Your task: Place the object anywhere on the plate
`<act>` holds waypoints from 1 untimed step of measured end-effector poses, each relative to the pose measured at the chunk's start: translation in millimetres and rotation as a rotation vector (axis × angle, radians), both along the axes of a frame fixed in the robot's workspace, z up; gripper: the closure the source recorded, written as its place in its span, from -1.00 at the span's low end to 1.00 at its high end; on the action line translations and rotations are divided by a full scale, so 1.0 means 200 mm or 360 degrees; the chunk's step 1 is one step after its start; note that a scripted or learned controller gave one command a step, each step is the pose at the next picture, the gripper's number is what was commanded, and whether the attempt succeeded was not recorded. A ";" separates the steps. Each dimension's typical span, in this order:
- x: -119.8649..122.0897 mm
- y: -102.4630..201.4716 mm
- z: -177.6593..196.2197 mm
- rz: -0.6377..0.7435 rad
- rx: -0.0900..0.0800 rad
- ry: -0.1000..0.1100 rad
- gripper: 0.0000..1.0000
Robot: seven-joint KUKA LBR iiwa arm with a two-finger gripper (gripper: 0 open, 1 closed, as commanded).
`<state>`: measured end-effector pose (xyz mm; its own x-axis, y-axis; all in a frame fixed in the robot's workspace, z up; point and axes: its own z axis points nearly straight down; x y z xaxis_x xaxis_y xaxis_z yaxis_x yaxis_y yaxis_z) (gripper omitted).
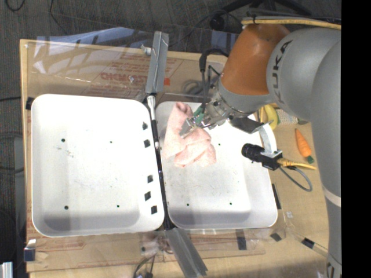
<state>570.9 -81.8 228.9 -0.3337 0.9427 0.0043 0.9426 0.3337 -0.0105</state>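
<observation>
Your gripper (194, 122) hangs over the right bin's (255, 213) far-left corner, right at the pink cloth (188, 143) lying there; you can't tell how its fingers stand.

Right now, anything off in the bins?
Yes. The pink cloth lies crumpled against the right bin's left wall, with the gripper on its upper part. I see nothing resembling a plate in either bin. A carrot and banana sit outside on the bench, beside the right bin.
</observation>
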 end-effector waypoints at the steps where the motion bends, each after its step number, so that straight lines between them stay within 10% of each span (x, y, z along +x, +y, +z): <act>1: -0.01 0.27 -0.06 0.0650 0.0005 -0.0004 1.00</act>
<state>569.7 -28.8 216.9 -0.6807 0.7325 0.0054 0.7325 0.6808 -0.0067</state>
